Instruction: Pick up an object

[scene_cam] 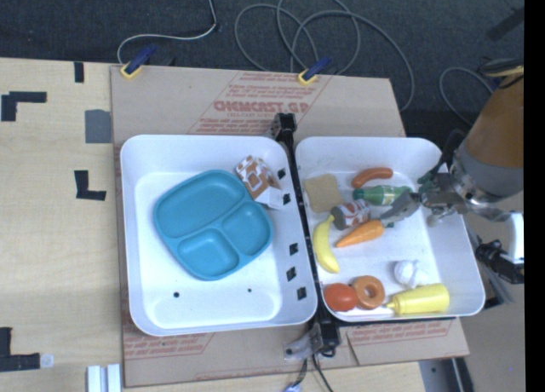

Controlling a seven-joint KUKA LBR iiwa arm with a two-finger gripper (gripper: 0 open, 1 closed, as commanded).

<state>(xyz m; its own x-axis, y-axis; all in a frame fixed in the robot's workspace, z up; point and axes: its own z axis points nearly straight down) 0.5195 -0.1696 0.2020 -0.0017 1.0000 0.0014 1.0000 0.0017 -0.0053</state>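
The right bin (449, 250) holds several toy foods. A red sausage (372, 176) lies at the back, with a green bottle (381, 195) just in front of it. An orange carrot (360, 233) lies mid-bin beside a yellow banana (324, 245). A tan square (322, 192) and a small grey piece (345, 214) sit near the divider. Along the front are a red tomato (340, 296), a donut (370, 291), a yellow squeeze bottle (419, 299) and a small white object (404, 273). My gripper (398, 210) reaches in from the right, low over the bottle's right end and the carrot's tip.
The left bin (140, 169) holds a blue divided plate (213, 222) and a crumpled snack packet (260, 179) by the divider. Cables (341, 32) loop on the dark floor behind the bench. The arm's body (498, 147) stands over the right bin's right rim.
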